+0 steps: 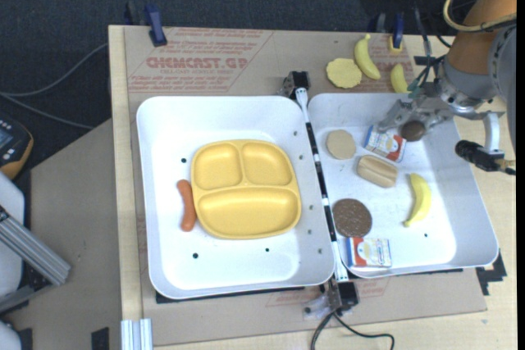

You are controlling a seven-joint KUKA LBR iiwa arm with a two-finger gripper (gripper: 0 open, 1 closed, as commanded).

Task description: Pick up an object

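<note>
The right bin holds a round tan cookie, a small white, red and blue carton, a tan bun, a yellow banana, a brown round patty and a second carton at its front edge. My gripper hangs low over the back of this bin, just right of and above the first carton. A small dark shape sits right under the gripper tip; I cannot make out what it is.
The left bin holds a yellow divided plate with an orange sausage beside it. Behind the right bin, a yellow wavy disc and two bananas lie on the bench. The arm enters from the upper right.
</note>
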